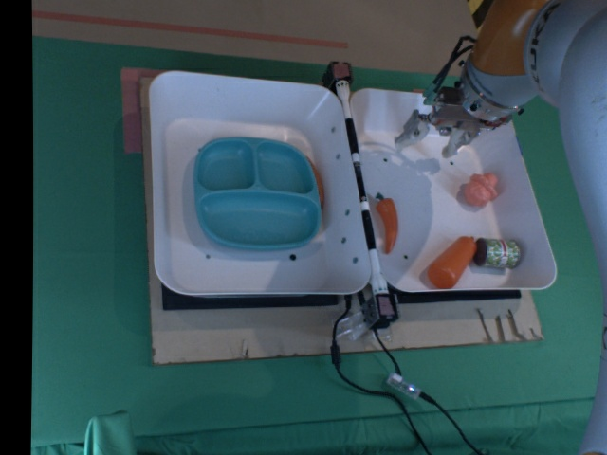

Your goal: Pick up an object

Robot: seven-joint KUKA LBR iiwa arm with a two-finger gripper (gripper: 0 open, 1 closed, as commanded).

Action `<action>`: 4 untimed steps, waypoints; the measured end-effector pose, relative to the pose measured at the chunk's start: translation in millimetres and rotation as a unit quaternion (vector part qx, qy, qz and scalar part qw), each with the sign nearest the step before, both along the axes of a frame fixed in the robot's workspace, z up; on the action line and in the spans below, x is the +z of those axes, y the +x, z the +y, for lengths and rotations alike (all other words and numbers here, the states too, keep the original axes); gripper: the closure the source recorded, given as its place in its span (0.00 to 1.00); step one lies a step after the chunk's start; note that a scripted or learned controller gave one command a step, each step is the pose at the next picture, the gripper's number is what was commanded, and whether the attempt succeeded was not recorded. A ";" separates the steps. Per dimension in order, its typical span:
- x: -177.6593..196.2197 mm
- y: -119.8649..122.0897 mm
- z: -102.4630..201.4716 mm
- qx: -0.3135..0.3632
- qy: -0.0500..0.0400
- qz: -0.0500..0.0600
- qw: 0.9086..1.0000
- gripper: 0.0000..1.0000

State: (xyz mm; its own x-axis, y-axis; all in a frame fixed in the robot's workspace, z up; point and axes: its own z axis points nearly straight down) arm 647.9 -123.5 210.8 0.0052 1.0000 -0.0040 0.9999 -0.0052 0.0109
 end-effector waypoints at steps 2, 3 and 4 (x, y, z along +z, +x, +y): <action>-11.0 49.6 26.2 0.001 0.000 0.002 1.000 1.00; 49.2 53.1 -0.3 0.001 0.001 0.002 1.000 1.00; 49.1 53.1 -0.3 0.001 0.001 0.003 1.000 0.00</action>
